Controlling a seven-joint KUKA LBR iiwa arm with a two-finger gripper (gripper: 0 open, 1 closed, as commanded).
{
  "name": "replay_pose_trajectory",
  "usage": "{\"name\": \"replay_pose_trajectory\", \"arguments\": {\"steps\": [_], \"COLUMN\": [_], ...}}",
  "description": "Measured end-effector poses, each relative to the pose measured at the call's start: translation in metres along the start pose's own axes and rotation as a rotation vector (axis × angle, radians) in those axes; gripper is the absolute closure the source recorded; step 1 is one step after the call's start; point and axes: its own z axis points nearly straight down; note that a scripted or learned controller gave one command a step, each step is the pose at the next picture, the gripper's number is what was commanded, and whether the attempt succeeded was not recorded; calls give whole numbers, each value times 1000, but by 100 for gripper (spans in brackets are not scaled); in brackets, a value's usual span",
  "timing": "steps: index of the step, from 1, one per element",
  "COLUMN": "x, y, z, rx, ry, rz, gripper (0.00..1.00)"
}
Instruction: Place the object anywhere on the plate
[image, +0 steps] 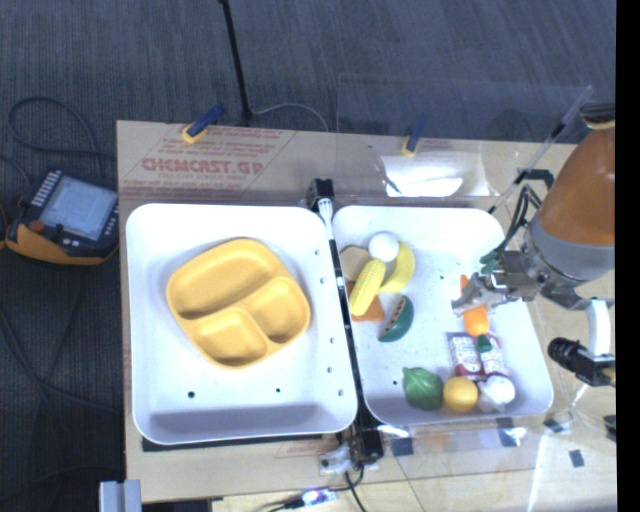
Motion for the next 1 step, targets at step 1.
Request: {"name": "replay_pose_trajectory", "arguments": {"steps": [1], "x": [0], "y": [0], "z": [0], "rx": [0], "ry": [0], "rz": [0], "gripper": [0]}}
